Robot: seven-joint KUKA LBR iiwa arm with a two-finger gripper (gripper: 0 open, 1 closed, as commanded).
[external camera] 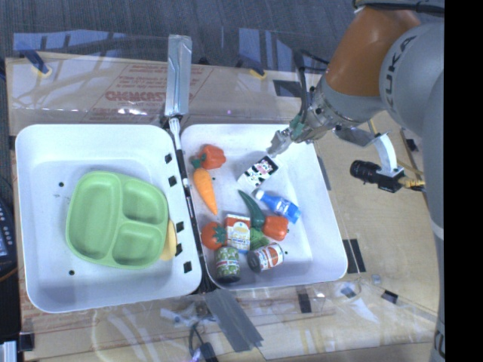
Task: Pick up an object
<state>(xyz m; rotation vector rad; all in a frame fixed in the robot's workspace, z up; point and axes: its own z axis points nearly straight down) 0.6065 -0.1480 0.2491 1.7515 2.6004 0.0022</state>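
Grey arm (411,59) enters from right, upper part of view, orange band above wrist. Wrist angles down and leftward. Gripper (281,142) at arm's left end, pointing down-left, low, right of scene centre, toward far side. Fingertips small and close together; gap between them too small to judge.

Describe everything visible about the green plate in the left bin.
The green plate is a pale green, plastic-looking tray with rounded corners and three compartments: one large on the left, two smaller on the right. It lies flat, slightly turned, on the floor of the left bin. A yellow object peeks out at its right edge, against the wall.
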